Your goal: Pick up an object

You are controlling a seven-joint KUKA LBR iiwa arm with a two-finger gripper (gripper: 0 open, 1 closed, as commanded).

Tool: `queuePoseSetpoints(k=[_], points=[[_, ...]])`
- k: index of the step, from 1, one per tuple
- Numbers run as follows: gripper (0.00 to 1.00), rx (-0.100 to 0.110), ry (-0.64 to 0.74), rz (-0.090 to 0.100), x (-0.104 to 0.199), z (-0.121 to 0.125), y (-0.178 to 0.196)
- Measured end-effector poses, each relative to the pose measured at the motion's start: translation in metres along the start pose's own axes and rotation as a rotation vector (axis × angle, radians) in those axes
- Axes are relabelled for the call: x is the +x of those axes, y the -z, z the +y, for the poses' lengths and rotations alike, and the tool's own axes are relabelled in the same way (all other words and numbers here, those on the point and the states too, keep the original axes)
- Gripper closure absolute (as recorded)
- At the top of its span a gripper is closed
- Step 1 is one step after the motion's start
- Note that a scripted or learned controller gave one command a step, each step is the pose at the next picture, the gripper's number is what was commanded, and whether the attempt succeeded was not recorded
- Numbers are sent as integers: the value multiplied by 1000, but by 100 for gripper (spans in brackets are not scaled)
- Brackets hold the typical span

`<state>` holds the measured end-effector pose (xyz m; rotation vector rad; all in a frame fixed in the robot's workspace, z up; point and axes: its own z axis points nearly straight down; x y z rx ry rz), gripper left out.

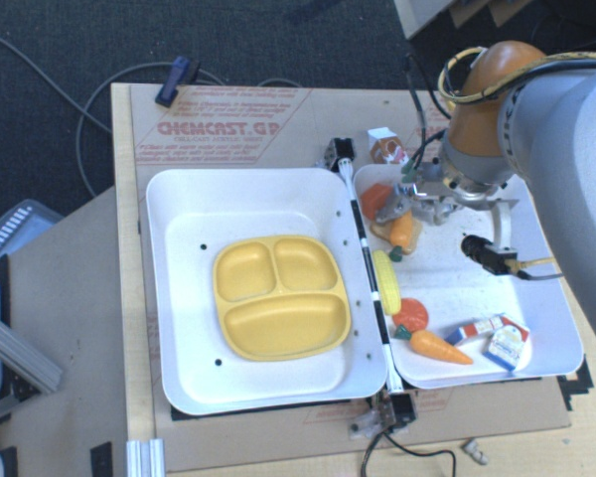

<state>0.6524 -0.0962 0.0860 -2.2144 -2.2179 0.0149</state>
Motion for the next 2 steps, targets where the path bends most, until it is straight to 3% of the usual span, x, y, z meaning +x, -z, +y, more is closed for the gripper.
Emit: queuePoseSetpoints(k=[1, 2], points=[[100, -13, -1, 1, 2, 2, 11], [100, -15, 0, 2, 43, -53, 115]])
